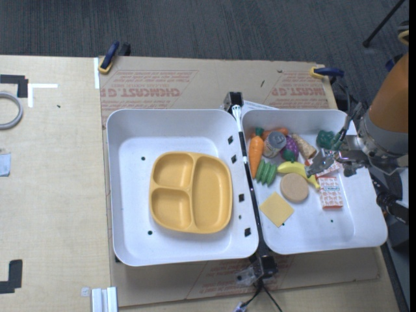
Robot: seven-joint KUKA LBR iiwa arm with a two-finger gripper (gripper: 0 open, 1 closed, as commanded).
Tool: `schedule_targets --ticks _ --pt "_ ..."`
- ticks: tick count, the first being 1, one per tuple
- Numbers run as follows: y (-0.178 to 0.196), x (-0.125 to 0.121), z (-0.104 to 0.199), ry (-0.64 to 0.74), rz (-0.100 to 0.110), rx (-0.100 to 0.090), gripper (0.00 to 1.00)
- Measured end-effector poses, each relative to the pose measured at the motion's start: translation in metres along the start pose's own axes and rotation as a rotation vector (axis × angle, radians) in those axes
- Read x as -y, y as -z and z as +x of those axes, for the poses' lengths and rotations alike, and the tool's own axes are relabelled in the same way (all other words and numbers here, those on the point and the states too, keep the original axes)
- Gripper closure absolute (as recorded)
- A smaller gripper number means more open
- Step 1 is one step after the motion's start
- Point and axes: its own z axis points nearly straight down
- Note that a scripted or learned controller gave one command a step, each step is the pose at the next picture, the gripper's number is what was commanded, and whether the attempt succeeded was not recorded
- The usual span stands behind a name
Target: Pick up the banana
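A pale wooden counter (52, 194) stands on dark grey carpet (214, 12), with a sheet of cardboard (195, 83) clamped flat beneath two white bins. The left bin (123, 194) holds a yellow divided plate (192, 192). The right bin (351, 226) holds a huddle of toy food: a carrot (255, 152), a round cracker (294, 188), a cheese slice (277, 209) and a small red-and-white packet (331, 192). The banana (296, 170) lies near the bin's middle, just above the cracker, its long axis running left to right and dipping toward the right end. The gripper (323, 163) hovers at that right end; whether its fingers are released or clenched cannot be told.
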Motion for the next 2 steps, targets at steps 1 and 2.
schedule_targets --ticks 1,2 --pt "-0.097 -0.057 0.039 -0.093 0.001 0.000 0.00" --pt "-0.116 -0.058 0.036 0.291 -0.013 0.009 0.00"
